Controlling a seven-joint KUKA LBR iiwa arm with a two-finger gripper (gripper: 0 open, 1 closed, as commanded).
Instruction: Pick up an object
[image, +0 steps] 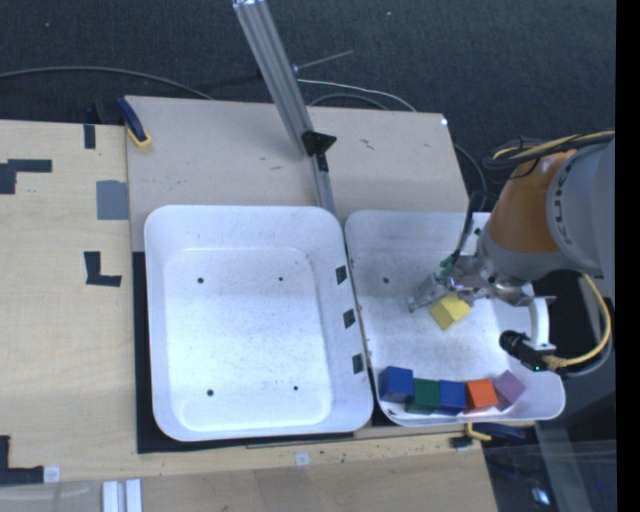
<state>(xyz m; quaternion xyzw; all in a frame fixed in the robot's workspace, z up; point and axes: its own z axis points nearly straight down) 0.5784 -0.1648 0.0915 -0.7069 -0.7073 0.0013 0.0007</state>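
A grey robot arm with an orange band (535, 215) reaches from the right into the right-hand shallow white bin (395, 255), its two-finger gripper (440, 292) low over the bin floor just above a small yellow block (450, 312); whether the jaws are open or closed on the block cannot be told. Along the bin's near wall sit blue (397, 382), green (427, 394), second blue (452, 396), orange (481, 394) and purple (509, 386) blocks in a row. The left-hand white bin (245, 320) lies alongside.
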